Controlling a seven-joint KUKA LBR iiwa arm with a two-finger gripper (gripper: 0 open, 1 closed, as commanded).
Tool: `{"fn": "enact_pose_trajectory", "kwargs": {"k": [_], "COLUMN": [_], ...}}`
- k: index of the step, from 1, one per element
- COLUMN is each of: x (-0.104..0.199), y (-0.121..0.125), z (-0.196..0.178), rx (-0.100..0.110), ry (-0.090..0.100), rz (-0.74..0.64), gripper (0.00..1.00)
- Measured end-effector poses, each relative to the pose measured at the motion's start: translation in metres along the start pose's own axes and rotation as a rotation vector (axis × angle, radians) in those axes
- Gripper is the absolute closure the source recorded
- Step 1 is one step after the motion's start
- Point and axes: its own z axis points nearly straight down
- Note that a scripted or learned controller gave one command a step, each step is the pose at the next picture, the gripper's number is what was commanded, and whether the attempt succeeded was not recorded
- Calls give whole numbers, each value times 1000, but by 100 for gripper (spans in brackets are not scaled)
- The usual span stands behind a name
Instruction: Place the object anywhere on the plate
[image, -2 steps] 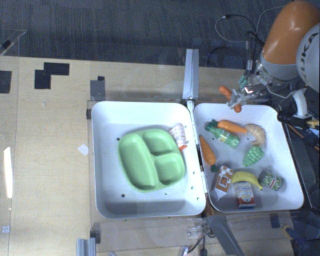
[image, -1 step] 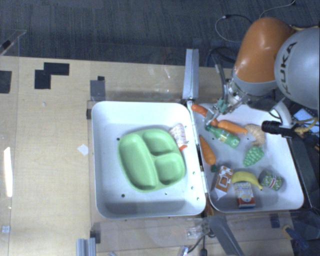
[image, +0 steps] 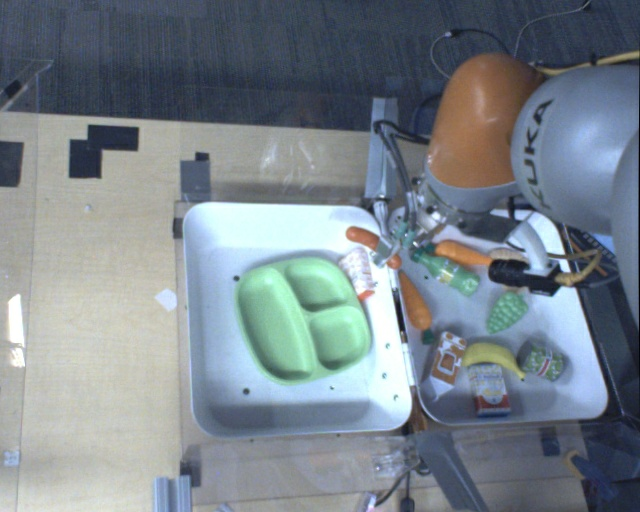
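A green divided plate (image: 300, 318) lies in the left white bin (image: 215, 400). A small white and red packet (image: 358, 272) sits at the plate's right rim, tilted, just below and left of my gripper (image: 390, 248). The gripper hangs over the wall between the two bins, at the left bin's upper right. Its tip is very close to the packet; I cannot see whether they touch. An orange sausage-like piece (image: 362, 237) lies right behind the gripper's tip.
The right bin (image: 590, 390) holds an orange carrot (image: 415, 303) along the divider, a green bottle (image: 447, 271), a second carrot (image: 464, 252), a green knobbly fruit (image: 507, 310), a banana (image: 493, 357), two small cartons (image: 447, 358) and a green can (image: 541, 362).
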Motion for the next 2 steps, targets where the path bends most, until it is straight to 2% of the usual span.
{"fn": "enact_pose_trajectory", "kwargs": {"k": [1,2], "x": [104,104], "y": [44,44], "z": [15,15], "rx": [-1,-1], "ry": [1,1], "rz": [-12,-10], "gripper": [100,0]}}
